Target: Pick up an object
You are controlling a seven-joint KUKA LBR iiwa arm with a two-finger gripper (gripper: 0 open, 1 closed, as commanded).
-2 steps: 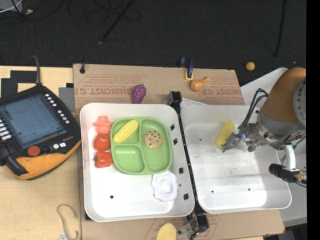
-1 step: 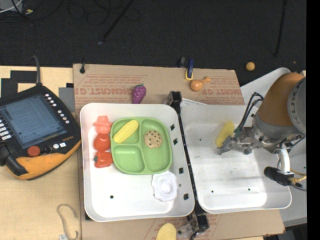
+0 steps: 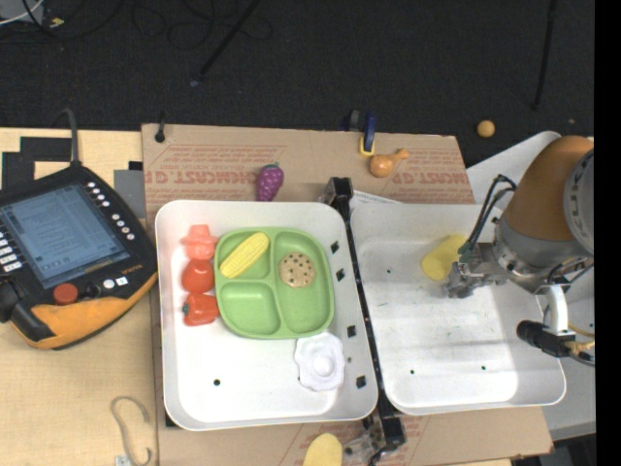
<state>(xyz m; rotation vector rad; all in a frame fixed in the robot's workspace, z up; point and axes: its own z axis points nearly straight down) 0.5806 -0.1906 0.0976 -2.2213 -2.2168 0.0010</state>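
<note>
A soft yellow object (image 3: 440, 256) lies in the right bin (image 3: 437, 377), near its back wall. My gripper (image 3: 460, 282) is down in that bin, right beside the yellow object's right edge and seemingly touching it. The grey arm with its orange band (image 3: 548, 197) comes in from the right above it. The left bin (image 3: 243, 396) holds a green divided plate (image 3: 262, 309) with a yellow corn cob (image 3: 243, 253) and a cookie (image 3: 297, 270) on it. Red toy foods (image 3: 197, 278) sit left of the plate, and a white piece (image 3: 320, 362) lies at its lower right.
A purple toy (image 3: 270, 181) and an orange toy (image 3: 385, 162) rest on the cardboard behind the bins. A teach pendant (image 3: 63, 250) lies left of the bins. A yellow item (image 3: 323, 449) sits at the front edge. A black divider (image 3: 354, 289) separates the bins.
</note>
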